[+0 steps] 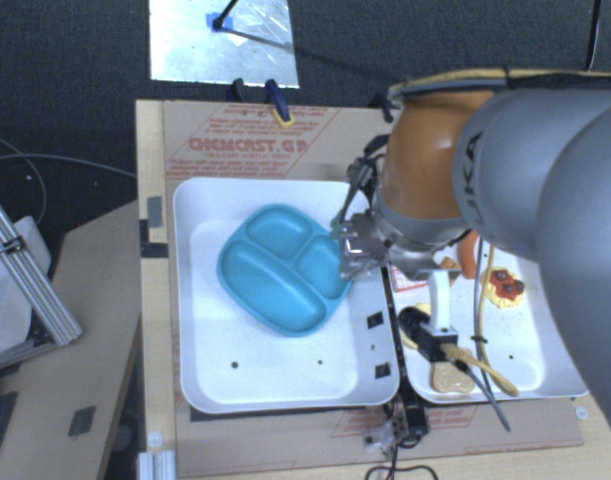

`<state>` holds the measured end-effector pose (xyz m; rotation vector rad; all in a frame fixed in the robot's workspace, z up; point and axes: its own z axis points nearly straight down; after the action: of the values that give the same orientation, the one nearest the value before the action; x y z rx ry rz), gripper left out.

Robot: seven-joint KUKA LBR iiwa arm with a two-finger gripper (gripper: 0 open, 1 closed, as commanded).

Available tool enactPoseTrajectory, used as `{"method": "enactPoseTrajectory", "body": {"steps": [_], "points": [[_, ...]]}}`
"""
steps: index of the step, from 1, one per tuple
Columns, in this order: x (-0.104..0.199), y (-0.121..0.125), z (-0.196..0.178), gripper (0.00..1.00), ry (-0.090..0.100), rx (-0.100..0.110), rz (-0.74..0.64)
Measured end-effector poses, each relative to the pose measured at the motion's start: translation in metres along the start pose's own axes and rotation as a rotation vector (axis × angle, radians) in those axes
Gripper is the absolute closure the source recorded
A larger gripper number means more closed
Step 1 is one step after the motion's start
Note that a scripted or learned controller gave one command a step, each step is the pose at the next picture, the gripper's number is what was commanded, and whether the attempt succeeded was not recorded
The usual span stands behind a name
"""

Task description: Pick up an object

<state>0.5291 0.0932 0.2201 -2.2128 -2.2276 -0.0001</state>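
A blue divided plate (280, 268) lies tilted in the left white bin (215, 368), filling its upper middle. My gripper (350, 250) is low over the plate's right rim, near the wall between the two bins. The grey arm with its orange band comes in from the right and covers much of the right bin. The bulk of the wrist hides how the gripper meets the plate.
In the right bin (530, 373) I see an orange item (468, 256), a small red and yellow piece (505, 286) and a tan piece (447, 378) near the front. A shiny sheet (223, 28) lies beyond the bins.
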Motion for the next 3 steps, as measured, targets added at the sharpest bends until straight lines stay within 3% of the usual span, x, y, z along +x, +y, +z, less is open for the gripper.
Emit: {"method": "enactPoseTrajectory", "body": {"steps": [1,2,3], "points": [[-0.036,-0.044,-0.005,1.00,-0.002,0.001,0.009],[0.016,-0.043,0.038,1.00,0.000,0.002,0.000],[0.076,-0.041,-0.153,1.00,0.006,-0.017,-0.004]]}}
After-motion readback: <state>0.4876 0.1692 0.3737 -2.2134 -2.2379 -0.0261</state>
